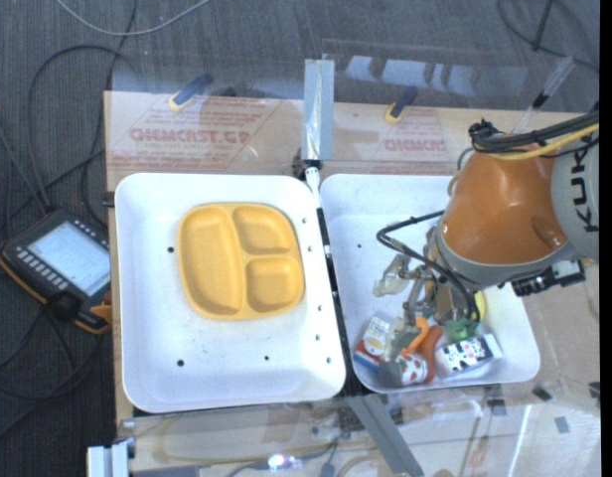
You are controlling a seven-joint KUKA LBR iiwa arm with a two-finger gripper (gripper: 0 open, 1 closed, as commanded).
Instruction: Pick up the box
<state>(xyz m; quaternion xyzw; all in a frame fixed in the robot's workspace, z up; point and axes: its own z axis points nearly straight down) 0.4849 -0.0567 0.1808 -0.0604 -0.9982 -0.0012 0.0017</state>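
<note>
Low, jaws [422, 301] over box [377, 337]

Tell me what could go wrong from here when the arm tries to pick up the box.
1. The box lies in a tight cluster of small items in the right bin, so the gripper may catch a neighbour instead.
2. The box sits close to the bin's near wall, which may block a finger.
</note>
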